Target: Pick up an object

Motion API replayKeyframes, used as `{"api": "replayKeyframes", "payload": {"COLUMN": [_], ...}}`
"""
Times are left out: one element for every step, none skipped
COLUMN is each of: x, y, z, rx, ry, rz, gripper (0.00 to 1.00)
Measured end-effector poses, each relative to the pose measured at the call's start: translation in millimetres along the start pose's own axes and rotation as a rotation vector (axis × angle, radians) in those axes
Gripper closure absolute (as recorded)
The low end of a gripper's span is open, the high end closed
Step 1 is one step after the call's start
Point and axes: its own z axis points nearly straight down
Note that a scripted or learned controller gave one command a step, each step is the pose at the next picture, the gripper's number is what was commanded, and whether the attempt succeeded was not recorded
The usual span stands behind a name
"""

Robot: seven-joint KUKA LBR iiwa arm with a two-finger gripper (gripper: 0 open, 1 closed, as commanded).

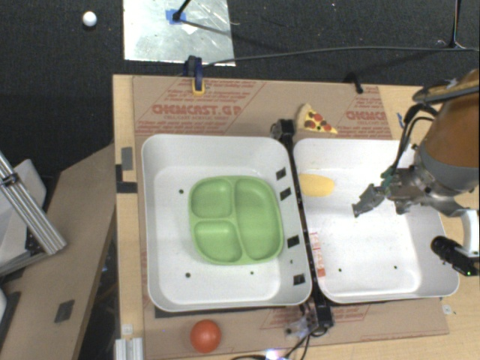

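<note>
Over the right bin (420, 272), the gripper (365, 202) is hovering empty, its finger spacing too blurred to tell. A yellow object (316, 185) is lying near the bin's upper left corner, nearby but apart. Nothing is being lifted; the pick remains ahead.

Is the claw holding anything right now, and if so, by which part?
Nothing is held. The claw hangs over the right bin, apart from the yellow piece lying near that bin's left wall.
</note>
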Motion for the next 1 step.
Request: {"api": "replayKeyframes", "payload": {"x": [0.3], "y": [2.4], "z": [-6.2], "rx": [-0.013], "ry": [-0.002], "rz": [-0.003], "gripper": [0.0]}}
